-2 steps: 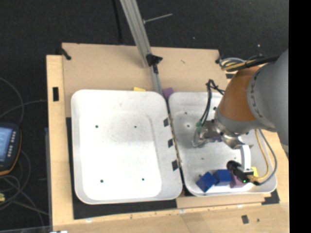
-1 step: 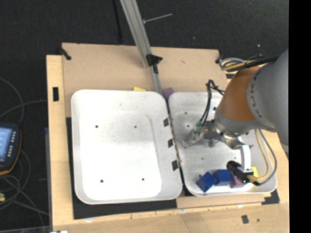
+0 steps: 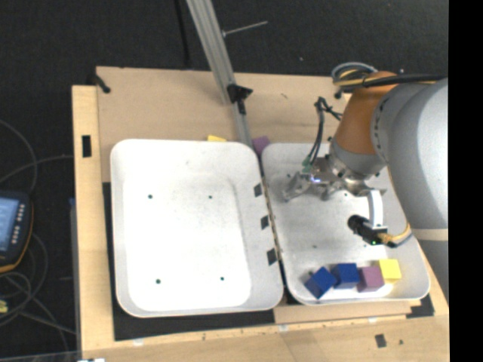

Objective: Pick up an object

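The grey arm (image 3: 415, 149) enters from the right of the frame, its orange band (image 3: 361, 123) showing just above the wrist, and its bulk is cut off at the right edge, covering the upper right corner of the right bin (image 3: 302, 240). The hand (image 3: 298, 189) sits low over the upper middle of that bin, a small metallic cluster pointing toward the left; it is too small and blurred to tell whether it is open or closed, and nothing can be made out in it. A dark fitting with a cable (image 3: 366, 228) hangs below the wrist, over the bin's right side. The objects lie in a row along the lower edge of the right bin, well apart from the hand: a dark blue block (image 3: 320, 281) tilted at the left, a second blue block (image 3: 347, 274) touching it, then a purple block (image 3: 370, 277) and a yellow block (image 3: 390, 269) at the right end. The left bin (image 3: 181, 225) fills the centre-left of the frame on the tan surface (image 3: 151, 104). Behind the bins' upper edge, a small yellow piece (image 3: 216, 138) and a small purple piece (image 3: 260, 144) peek out, mostly hidden by the rims. A grey metal pole (image 3: 213, 44) slants down from the top centre to the gap between the bins. At the far left a handheld device (image 3: 13, 228) is cut off by the frame edge.
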Controlling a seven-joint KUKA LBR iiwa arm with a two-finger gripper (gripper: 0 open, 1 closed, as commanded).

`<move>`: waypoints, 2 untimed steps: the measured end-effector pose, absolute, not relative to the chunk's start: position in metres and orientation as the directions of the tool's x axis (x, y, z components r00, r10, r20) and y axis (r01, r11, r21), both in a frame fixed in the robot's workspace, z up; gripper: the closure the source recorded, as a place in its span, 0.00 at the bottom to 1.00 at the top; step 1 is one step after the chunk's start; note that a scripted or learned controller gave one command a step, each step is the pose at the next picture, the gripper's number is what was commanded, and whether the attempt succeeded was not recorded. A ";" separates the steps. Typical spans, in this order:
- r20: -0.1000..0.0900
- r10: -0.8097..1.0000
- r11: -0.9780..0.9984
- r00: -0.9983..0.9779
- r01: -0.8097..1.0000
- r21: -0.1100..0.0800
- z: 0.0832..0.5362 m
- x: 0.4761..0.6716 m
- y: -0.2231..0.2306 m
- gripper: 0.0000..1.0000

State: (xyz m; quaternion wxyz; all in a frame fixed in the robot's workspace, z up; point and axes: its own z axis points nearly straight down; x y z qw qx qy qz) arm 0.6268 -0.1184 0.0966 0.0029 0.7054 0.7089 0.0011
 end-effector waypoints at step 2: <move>-0.001 1.000 -0.002 0.002 1.000 0.002 0.098 0.548 -0.090 0.00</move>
